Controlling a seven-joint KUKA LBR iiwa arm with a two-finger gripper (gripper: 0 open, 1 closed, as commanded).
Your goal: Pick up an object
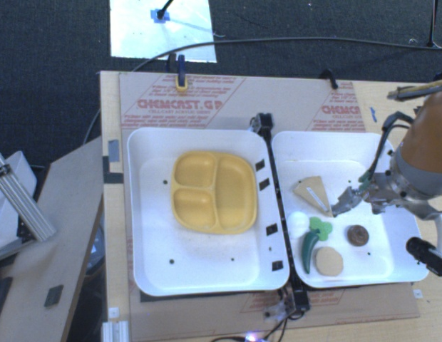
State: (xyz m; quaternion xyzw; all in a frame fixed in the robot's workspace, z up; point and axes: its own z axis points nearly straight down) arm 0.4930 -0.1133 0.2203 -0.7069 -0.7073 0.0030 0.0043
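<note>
The right bin (pixel 328 142) holds several small items. A tan wedge (pixel 311 189) lies near its left middle, with a white ball (pixel 297 221) just below it. A green vegetable-shaped piece (pixel 311 241) lies beside a round tan disc (pixel 329 261). A small brown disc (pixel 358 235) sits to their right. My gripper (pixel 343 204) reaches in from the right and hangs just right of the wedge, above and left of the brown disc. Nothing shows in its grasp.
The left bin (pixel 151 219) holds a yellow divided plate (pixel 212 191). A black divider with clips (pixel 272 198) runs between the bins. The arm's grey body and orange band (pixel 428 148) cover the right bin's right side. Cables cross the back of the bench.
</note>
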